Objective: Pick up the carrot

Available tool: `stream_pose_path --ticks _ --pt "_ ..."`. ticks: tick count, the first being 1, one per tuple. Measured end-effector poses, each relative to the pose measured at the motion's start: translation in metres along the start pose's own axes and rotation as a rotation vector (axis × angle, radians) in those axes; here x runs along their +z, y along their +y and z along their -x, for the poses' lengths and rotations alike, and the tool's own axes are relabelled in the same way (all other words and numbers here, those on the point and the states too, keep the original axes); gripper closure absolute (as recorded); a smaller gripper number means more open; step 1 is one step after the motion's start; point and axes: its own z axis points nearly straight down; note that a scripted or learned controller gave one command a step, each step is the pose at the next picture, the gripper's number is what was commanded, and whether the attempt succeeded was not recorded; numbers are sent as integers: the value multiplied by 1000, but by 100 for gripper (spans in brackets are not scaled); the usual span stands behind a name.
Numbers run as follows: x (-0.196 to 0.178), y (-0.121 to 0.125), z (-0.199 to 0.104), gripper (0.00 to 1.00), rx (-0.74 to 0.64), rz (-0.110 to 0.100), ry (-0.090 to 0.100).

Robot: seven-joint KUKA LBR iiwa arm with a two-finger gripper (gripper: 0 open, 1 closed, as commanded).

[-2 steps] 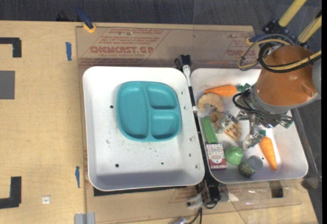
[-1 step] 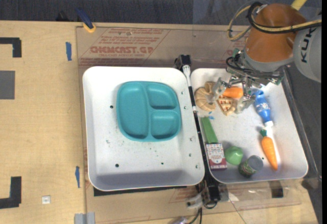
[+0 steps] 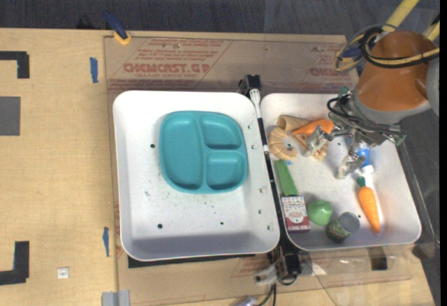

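Note:
The carrot (image 3: 369,207) is orange with a green stub at its top. It lies near the right wall of the right bin (image 3: 408,224), pointing toward the front. My gripper (image 3: 351,162) hangs over the middle of that bin, up and left of the carrot's top end, below the arm's orange band (image 3: 393,78). Its fingers look open, with nothing between them. A small white and blue piece (image 3: 367,172) sits between the gripper and the carrot.
The right bin also holds a tan pastry (image 3: 283,144), an orange piece (image 3: 307,128), a green stick (image 3: 285,177), a red and white box (image 3: 296,213), a green ball (image 3: 320,212) and a dark round can (image 3: 342,226). A teal divided plate (image 3: 204,151) lies in the left bin (image 3: 133,228).

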Motion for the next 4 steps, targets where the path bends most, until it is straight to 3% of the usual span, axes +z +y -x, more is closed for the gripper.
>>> stream_pose_path --ticks 1,2,3,4 --pt "2 -22 34 0 131 0 -1" --pt "-10 -21 35 100 135 3 -5" --pt "-2 29 -11 100 75 3 2" --pt "-1 29 -11 0 75 3 2"
